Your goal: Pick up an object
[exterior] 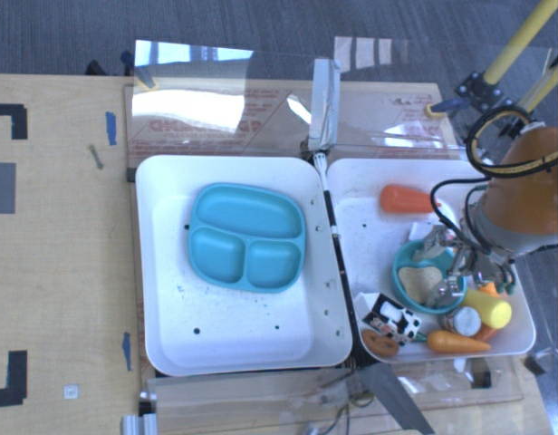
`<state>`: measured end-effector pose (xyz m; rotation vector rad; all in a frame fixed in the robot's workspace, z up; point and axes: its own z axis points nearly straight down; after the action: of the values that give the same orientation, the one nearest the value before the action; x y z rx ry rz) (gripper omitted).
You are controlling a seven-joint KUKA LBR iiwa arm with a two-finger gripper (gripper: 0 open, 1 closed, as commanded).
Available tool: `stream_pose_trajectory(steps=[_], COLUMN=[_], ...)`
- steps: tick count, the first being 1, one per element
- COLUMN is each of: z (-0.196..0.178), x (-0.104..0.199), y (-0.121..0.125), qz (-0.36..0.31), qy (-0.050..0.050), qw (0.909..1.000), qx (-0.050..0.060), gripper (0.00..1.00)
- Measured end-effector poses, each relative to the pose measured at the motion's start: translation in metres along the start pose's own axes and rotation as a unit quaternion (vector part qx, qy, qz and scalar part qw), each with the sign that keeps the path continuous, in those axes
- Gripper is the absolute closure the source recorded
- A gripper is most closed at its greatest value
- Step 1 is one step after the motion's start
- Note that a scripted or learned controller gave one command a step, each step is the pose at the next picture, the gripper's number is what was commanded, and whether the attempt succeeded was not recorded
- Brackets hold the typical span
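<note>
In the camera view, the arm [524, 198] came in from the right and was cut off by that edge, its orange band and black cables covering the right bin's [351, 198] far-right corner. The end effector [451, 265] hung low over the teal bowl [422, 284] in the middle of the right bin, its metal parts blurring into the clutter there; whether it was spread or pressed together could not be told, nor whether it touched the bowl or held anything. An orange block [406, 198] lay near that bin's back wall, well apart from the bowl. Along the front wall sat a black-and-white toy [394, 318], an orange carrot [457, 341] and a yellow object [490, 312], the last partly hidden by the wrist. In the left bin [161, 243] a blue divided plate [245, 236] lay near the centre on the bench [52, 270].
</note>
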<state>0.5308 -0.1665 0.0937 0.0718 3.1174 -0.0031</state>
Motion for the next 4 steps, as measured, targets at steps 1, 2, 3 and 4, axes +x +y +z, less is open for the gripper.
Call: stream_pose_trajectory(steps=[1,2,3,4], z=[0.0,-0.001,-0.011,-0.152], x=[-0.005,0.023,0.02,0.034], y=[0.063,0.04,0.041,0.04], qz=[0.006,0.014,0.013,0.201], qy=[0.001,-0.002,-0.006,0.005], qw=[1.0,0.9999,0.9999,0.9796], qx=[0.0,0.001,0.002,0.002], gripper=[0.0,0.0,1.0,1.0])
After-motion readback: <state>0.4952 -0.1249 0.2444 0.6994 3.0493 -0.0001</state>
